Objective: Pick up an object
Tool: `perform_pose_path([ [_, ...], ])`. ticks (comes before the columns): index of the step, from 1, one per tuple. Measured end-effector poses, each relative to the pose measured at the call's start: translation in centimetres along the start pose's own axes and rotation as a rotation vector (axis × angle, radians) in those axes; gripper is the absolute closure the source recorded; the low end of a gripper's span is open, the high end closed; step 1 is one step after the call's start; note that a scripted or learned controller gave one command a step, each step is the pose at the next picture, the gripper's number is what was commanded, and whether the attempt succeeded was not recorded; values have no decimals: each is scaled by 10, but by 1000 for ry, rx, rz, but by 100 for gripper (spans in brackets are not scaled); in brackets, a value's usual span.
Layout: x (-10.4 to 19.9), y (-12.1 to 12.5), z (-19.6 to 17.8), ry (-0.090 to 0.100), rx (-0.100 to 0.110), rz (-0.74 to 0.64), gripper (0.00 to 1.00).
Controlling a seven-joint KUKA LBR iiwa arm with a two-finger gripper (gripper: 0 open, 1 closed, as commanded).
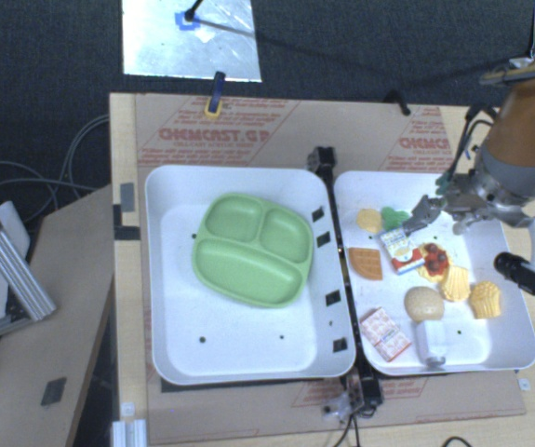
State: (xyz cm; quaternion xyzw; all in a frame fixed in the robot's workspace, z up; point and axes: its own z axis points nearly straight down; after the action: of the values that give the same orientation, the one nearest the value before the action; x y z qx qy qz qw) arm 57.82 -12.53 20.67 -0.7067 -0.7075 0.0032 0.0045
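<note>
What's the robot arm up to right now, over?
Gripper low over right bin, nothing seen between fingers. Below it: small red-white carton, green piece. Toy food crowded close. Green tray in left bin.

Green divided plate (252, 250) in left bin (169, 277); hand (427, 214) over toy food (425, 277) in right bin (509, 343)

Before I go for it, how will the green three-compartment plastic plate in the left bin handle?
The green three-compartment plastic plate looks stiff and light. It is wide and shallow, so probably hard to span; a rim pinch may tilt it. On the smooth white left bin it would likely slide.
</note>
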Motion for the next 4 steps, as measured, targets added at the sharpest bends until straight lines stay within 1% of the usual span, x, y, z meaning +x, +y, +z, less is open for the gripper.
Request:
perform_pose_path([
  [1,0,3,-7,-2,-13,-2,0],
  [2,4,7,55,-1,-8,-1,0],
  [3,7,17,104,-1,-8,-4,0],
  [4,7,21,119,-3,-20,-1,0],
])
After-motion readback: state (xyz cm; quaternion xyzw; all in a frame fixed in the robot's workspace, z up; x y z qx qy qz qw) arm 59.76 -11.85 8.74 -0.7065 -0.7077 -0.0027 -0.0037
